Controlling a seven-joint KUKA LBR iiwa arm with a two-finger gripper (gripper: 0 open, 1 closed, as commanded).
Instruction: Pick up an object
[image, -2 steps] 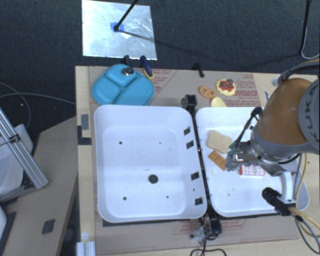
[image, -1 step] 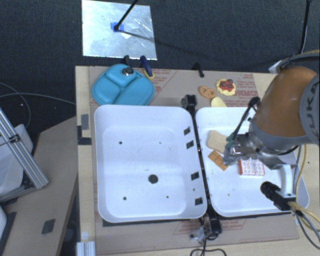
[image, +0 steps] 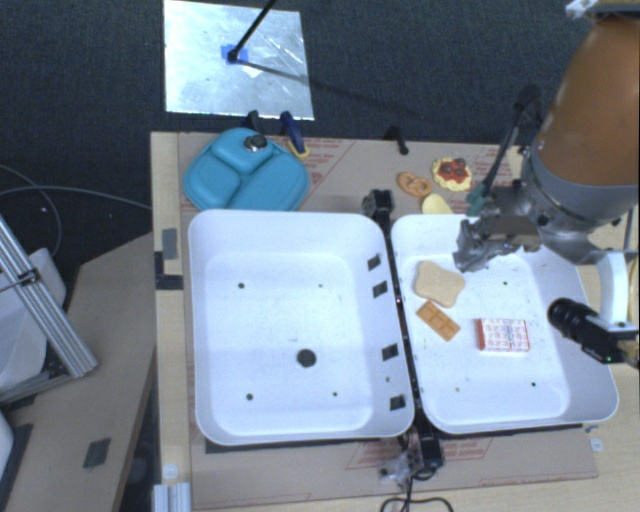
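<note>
Our tool (image: 478, 250) hovers just above the bread slice (image: 439, 283) in the right bin (image: 560, 405); its opening we cannot tell. We should centre over the slice, then descend straight.

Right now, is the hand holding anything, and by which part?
Nothing is held. The hand hovers above the right bin, near the bread slice, which lies flat in the bin.

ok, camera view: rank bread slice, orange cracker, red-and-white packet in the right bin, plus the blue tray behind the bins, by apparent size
1. blue tray, clearly largest
2. bread slice and red-and-white packet, too alike to rank
3. orange cracker, slightly smaller, though the margin is thin
</note>
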